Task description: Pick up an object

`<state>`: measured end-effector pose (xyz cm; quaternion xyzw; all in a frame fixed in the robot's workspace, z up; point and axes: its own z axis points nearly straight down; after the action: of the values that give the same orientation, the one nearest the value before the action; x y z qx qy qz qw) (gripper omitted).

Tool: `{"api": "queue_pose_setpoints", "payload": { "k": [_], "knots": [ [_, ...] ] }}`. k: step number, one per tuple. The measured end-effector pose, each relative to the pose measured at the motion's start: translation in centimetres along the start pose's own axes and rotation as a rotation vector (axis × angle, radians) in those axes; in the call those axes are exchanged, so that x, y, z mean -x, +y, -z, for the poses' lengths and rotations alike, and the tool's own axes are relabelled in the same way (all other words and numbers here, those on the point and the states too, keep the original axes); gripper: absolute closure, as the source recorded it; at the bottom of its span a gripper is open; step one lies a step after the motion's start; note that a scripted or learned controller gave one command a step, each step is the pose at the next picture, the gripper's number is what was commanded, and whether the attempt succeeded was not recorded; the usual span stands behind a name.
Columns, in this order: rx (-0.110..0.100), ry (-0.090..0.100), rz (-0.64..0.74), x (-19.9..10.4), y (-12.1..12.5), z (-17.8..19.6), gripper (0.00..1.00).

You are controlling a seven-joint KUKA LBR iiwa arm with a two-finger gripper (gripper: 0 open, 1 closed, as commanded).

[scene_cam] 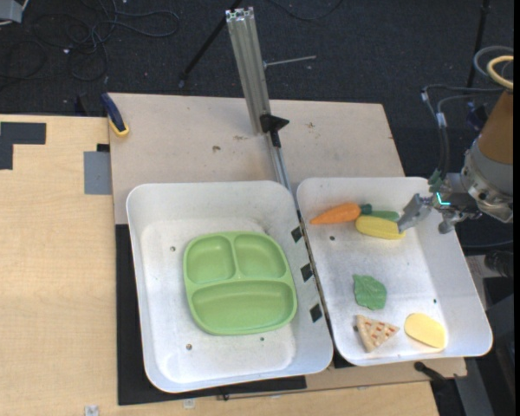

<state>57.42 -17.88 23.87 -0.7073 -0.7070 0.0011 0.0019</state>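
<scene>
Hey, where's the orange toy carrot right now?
The orange toy carrot lies in the right white bin, at its far left corner, just left of the yellow toy corn cob.

Light falls evenly from overhead, bright on the two white bins [217,202], which come close to washing out on their floors yet keep their rims readable. Shadows are soft and short: a thin dark edge under the green plate [239,282], a faint one beside the carrot [336,214]. The floor across the top of the frame sits nearly black, cables barely showing. The picture is a little soft and grainy overall, and the arm [494,159] at the right edge looks slightly smeared.
</scene>
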Motion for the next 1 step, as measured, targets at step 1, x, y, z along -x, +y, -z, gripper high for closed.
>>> {"api": "queue_pose_setpoints", "payload": {
  "k": [1],
  "knots": [
    [0.002, 0.0, 0.0, 0.01, 0.04, 0.07, 0.0]
  ]
}}
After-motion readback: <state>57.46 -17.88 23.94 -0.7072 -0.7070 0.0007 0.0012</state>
